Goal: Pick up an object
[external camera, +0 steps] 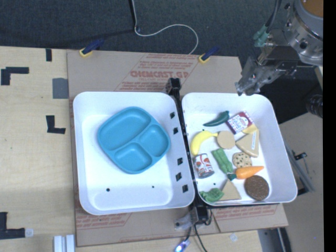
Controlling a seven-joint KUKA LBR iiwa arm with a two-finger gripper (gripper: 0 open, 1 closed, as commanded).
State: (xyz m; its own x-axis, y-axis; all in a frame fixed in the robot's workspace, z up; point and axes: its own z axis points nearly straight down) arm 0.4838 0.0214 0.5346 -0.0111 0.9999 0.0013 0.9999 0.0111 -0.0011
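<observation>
The right bin (278, 140) holds several toy foods: a yellow banana (201, 139), a dark green pepper (217, 119), a maroon packet (239, 122), a cheese wedge (251, 140), a cookie (241, 159), an orange carrot (249, 171), a small can (203, 165) and a brown round patty (257, 187). My gripper (247, 88) hangs above the bin's far right corner, away from all of them. Nothing shows between its fingers.
The left bin (86, 140) holds a blue divided plate (133, 139). A white cable (157, 33) loops on the dark cloth behind the bench. Clamps sit along the divider between the bins (181, 140). The arm's body fills the top right.
</observation>
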